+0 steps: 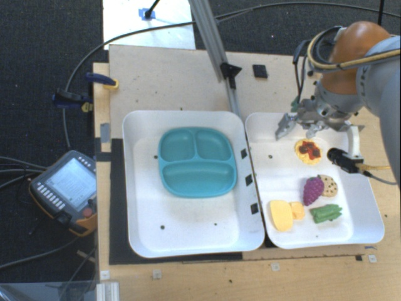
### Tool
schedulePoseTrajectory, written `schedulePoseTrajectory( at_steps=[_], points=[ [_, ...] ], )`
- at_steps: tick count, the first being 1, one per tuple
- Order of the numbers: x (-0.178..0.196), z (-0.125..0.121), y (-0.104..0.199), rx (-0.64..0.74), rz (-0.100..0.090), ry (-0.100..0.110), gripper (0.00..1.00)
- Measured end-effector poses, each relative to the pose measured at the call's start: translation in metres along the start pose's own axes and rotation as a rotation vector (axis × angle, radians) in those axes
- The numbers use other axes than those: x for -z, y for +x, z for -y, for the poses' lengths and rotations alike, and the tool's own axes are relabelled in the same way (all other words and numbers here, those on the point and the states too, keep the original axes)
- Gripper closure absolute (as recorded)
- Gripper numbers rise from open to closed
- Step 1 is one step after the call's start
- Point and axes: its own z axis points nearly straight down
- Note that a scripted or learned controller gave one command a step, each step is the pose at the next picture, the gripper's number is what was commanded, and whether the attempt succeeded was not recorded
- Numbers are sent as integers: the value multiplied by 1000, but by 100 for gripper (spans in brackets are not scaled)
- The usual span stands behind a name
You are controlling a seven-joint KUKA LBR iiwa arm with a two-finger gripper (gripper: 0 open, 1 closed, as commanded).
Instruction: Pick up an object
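The right bin [269, 168] holds several toy foods: a small round pizza [309, 150], purple grapes [312, 190], a cookie [329, 185], a yellow cheese wedge [281, 216] and a green vegetable [326, 214]. My gripper [297, 129] hovers over the far end of this bin, just up and left of the pizza. Its fingers are spread open with nothing between them. One fingertip [281, 130] points toward the bin's left side.
The left bin [141, 187] carries a teal divided plate [197, 162]. A grey pole [212, 39] slants across the board behind the bins. A teach pendant [66, 190] and cables lie off the bench at the left.
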Motion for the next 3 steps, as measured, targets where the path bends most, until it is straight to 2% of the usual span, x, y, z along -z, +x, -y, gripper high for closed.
schedulePoseTrajectory(
  at_steps=[1, 2, 3],
  points=[
    [-53, 5, 10, 3, 0, 0, 0],
    [-68, 3, 9, 2, 1, -5, 0],
    [-55, 1, 10, 3, 0, -11, 100]
  ],
)
